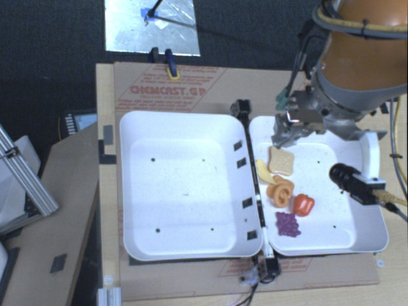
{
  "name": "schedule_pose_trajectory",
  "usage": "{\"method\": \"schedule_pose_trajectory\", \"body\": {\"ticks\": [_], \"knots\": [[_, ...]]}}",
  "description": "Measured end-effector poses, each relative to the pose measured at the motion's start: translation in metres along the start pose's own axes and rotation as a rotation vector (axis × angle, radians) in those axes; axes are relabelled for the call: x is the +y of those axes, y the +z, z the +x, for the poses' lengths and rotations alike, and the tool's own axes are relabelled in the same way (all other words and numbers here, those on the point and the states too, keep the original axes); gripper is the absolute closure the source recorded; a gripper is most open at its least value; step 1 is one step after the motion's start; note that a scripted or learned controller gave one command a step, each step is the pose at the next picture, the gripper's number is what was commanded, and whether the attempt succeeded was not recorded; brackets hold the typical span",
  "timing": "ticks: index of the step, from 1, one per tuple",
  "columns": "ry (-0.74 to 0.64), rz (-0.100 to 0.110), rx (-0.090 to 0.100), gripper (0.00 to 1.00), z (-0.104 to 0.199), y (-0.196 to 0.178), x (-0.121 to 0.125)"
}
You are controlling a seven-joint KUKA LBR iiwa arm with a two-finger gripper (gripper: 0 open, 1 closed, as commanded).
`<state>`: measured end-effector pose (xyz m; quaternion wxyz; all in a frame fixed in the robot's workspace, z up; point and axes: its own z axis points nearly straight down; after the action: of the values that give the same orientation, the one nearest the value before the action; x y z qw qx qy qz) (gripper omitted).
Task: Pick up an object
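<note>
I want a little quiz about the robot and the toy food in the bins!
1. True or false: the red pepper lies in the left bin.
2. Which toy lies closest to the gripper? A) purple grapes B) bread slice C) red pepper
3. Fill in: the toys all lie in the ___ bin.

Key: 1 false; 2 B; 3 right.

Your arm reached in from the right, its orange band bulking large at the upper right above the grey wrist. The gripper hung low at the wrist's left end, pointing down and leftward.
</note>
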<state>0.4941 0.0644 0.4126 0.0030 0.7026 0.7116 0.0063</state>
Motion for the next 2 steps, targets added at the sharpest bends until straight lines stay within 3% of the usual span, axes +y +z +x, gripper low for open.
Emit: {"method": "schedule_pose_trajectory", "body": {"ticks": [1,2], "knots": [[0.001,0.002,0.000,1.00,0.066,-0.075,-0.006],[0.004,0.010,-0.003,1.00,0.112,-0.077,0.016]]}}
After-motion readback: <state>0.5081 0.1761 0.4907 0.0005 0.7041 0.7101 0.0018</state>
